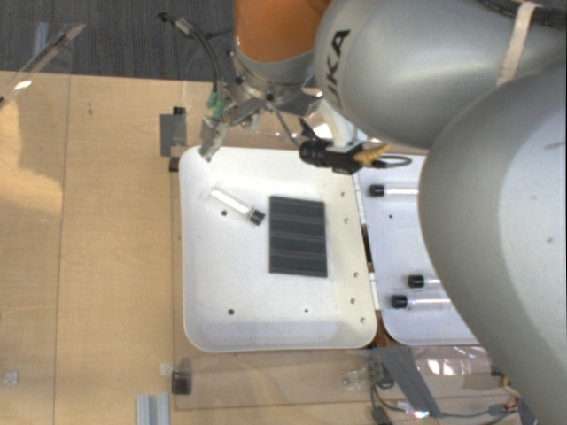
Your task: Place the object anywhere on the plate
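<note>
My gripper [211,140] hangs over the far left corner of the left bin [208,317], its tip just at the rim where the white wall meets the wooden bench [89,237]. The fingers are thin and seen at a slant against cables and metal, so I cannot tell whether they are spread or pressed together; nothing shows between them as far as I can make out.

The object, a small clear tube with a dark cap [236,206], lies on its side on the floor of the left bin, near the upper left part, its capped end pointing toward the plate. It sits apart from my gripper, lower in the view, and touches nothing else.

The plate, a dark grey ribbed rectangle [298,236], lies flat near the middle of the same bin, just to the right of the tube, with a narrow strip of white floor between them.

My arm [425,51] comes in from the right, big and grey, with the orange band [275,11] above the wrist, and it covers much of the right bin [399,264]. In that bin I see three more tubes with dark caps: one near the top [390,190] and two lower down [425,282] [416,302], lying close together
</note>
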{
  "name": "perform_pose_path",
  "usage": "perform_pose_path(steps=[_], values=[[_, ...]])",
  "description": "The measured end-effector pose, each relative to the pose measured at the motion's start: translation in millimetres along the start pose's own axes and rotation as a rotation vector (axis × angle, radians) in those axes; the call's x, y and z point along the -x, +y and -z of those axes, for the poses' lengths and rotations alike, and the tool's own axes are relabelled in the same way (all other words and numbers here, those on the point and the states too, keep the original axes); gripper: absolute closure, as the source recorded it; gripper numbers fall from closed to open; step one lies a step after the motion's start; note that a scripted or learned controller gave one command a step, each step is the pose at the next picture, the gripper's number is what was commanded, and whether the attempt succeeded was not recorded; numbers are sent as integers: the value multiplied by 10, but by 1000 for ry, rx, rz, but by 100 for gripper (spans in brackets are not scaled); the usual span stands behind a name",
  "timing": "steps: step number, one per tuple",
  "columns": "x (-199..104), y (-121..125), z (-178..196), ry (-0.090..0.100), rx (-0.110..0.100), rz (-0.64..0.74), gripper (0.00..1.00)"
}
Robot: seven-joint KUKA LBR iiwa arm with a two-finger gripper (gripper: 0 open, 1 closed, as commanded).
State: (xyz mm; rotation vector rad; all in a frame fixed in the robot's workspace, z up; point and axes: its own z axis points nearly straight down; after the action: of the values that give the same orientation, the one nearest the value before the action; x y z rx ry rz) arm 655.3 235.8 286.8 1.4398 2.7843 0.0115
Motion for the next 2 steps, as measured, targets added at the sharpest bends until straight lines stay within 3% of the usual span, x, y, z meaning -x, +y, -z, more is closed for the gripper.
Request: perform_pose_path(steps=[1,2], values=[[23,-212,-1284,3,-6,30,0],[103,-320,-1960,-2,5,832,0]])
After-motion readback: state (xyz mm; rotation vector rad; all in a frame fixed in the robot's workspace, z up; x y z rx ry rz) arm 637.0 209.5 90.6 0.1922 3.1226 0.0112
